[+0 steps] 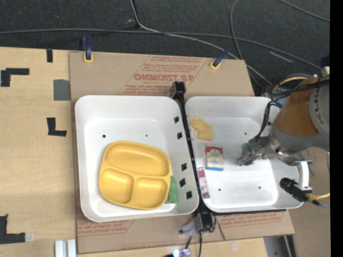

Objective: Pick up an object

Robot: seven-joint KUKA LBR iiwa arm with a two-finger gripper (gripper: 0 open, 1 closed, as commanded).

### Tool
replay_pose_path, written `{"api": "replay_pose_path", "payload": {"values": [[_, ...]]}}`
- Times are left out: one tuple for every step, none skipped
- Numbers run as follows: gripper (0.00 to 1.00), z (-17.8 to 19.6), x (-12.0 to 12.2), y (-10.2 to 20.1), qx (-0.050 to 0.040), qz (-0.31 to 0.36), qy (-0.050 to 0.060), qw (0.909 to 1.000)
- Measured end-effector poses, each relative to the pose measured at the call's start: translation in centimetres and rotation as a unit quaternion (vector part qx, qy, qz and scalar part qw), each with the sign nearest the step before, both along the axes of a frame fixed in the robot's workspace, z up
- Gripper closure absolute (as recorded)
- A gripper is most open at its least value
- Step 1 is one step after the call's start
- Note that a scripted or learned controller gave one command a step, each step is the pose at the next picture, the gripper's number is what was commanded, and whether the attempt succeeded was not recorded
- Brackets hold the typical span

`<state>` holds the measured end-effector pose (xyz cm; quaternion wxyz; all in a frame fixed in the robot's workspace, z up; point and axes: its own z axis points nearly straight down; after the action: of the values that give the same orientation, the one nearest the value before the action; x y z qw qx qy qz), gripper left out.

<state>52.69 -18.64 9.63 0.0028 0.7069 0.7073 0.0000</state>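
Small box [214, 158] lies lengthwise up-down in right bin [236, 199]; end effector [250, 153] just right of it, grip state indiscernible.

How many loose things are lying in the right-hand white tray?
3: a tan piece near the far left, a red-and-white box mid-floor, and a slim packet along the left wall. The gripper might hide more.

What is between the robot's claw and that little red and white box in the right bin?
Nothing visible. The gripper sits low in the right bin, just right of the red and white box, with bare white floor between them. The yellowish piece lies farther back, off that line.
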Motion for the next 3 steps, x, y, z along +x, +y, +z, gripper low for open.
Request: {"api": "replay_pose_path", "payload": {"values": [[1.0,4.8,-0.5,-0.7,0.0019,0.0,0.001,1.0],[1.0,9.1,-0.8,-0.4,0.0017,0.001,0.0,1.0],[1.0,12.0,-0.8,-0.3,0.002,0.0,0.001,1.0]]}}
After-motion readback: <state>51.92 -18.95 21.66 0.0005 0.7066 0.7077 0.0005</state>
